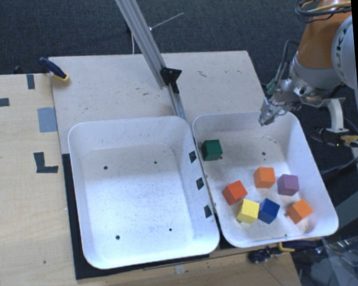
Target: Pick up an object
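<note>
Tool [268, 118] above right bin's [311, 159] far corner

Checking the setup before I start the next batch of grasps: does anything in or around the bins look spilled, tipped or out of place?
Nothing stands out. All seven cubes lie inside the right bin: the green cube sits alone near the divider, the rest cluster at the front. The gripper hovers at that bin's back rim.

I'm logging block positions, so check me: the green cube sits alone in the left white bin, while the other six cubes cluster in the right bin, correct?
Not quite. The camera view shows the green cube in the right white bin, near its far left corner, apart from the six other cubes clustered toward that bin's near side.
</note>
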`<action>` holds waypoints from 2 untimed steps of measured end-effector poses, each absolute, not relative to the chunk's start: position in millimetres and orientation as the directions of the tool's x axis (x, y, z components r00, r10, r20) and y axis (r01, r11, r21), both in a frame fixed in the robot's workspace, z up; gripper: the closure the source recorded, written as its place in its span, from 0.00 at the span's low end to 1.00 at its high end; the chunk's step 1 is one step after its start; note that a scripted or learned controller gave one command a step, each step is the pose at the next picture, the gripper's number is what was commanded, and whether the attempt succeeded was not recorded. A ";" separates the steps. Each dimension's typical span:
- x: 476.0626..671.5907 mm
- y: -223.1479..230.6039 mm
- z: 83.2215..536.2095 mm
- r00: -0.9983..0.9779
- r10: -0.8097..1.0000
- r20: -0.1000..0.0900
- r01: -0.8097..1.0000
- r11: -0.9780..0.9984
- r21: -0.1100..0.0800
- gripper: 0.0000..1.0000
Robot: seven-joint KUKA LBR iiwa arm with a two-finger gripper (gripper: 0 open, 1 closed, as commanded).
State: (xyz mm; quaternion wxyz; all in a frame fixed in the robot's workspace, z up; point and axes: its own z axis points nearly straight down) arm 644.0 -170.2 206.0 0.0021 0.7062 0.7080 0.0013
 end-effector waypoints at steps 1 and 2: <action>645.3 -170.0 259.6 -0.002 1.000 -0.002 1.000 0.002 0.006 1.00; 645.6 -107.0 251.8 -0.007 1.000 0.002 1.000 0.007 -0.001 1.00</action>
